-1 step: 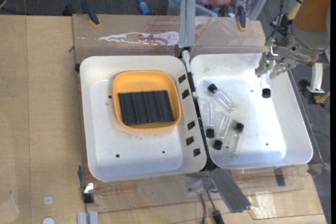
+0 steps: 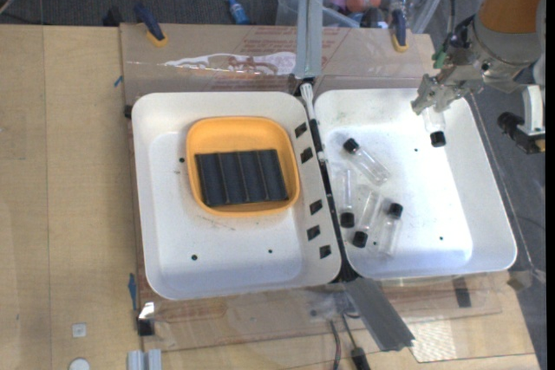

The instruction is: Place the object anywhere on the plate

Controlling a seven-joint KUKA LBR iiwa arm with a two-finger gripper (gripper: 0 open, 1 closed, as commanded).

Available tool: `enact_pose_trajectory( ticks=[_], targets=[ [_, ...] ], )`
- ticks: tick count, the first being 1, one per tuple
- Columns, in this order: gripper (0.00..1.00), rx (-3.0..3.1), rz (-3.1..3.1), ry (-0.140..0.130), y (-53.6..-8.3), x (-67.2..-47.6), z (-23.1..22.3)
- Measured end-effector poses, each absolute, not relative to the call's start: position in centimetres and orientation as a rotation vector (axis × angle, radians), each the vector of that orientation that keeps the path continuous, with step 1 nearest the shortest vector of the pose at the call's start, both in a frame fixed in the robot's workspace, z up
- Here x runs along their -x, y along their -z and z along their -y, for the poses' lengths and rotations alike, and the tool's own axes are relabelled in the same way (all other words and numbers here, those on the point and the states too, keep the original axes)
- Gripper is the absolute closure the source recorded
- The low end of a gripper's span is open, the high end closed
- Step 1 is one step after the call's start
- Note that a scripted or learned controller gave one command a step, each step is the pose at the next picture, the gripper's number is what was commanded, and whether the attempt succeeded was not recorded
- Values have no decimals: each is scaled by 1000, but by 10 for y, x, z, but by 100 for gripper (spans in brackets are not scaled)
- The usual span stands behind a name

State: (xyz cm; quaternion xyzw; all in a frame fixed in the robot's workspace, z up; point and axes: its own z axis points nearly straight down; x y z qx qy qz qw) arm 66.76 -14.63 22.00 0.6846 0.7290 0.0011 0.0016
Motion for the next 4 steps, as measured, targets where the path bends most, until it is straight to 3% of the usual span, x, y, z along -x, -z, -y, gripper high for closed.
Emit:
enact_pose_trajectory(
  ticks=[2,3,4],
  targets=[
    [100,-1611,-2690,-4,-267,-668,146],
    [100,-1309,-2847,-2,-343,-667,200],
    [100,-873,-3007,-1,-434,-663,224]
  ],
)
